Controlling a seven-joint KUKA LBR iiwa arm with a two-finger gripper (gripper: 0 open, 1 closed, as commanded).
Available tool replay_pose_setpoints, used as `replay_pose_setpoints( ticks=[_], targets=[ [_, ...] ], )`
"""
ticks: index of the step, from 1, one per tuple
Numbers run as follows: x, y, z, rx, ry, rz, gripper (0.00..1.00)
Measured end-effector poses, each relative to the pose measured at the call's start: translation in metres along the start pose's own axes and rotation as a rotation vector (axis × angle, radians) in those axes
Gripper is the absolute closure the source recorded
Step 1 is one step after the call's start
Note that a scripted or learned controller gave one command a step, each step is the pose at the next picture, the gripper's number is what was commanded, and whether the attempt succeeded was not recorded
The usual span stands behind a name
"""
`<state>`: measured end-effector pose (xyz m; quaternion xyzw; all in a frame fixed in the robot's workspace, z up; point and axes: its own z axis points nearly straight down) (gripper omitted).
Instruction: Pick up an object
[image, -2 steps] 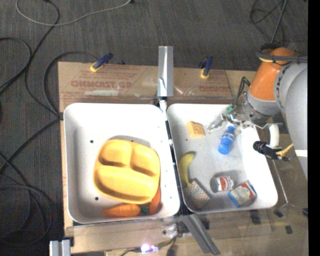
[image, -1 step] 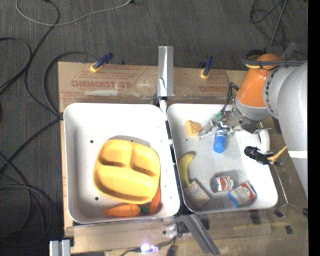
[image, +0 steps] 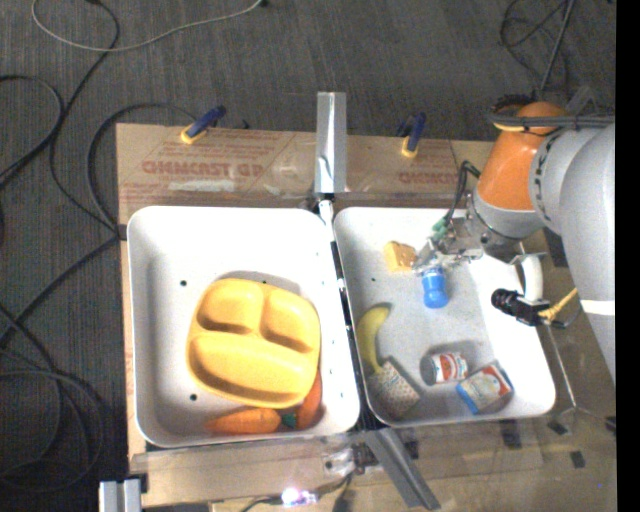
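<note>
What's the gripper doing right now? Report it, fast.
Gripper: low in the right bin, just above the blue bottle; open or shut cannot be told.

One fixed camera above the bench (image: 140, 170), looking down at a slant — both bins (image: 150, 300) framed

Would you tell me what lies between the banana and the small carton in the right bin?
In the camera view, a small can lies on its side between the banana and the carton, with bare bin floor around it.
</note>
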<state>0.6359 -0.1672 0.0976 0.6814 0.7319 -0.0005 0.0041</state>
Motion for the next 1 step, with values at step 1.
replay_pose_setpoints(
  ticks=[1],
  targets=[
    [0.071,0.0176,-0.0926,0.006,0.007,-0.028,1.0]
  ],
)
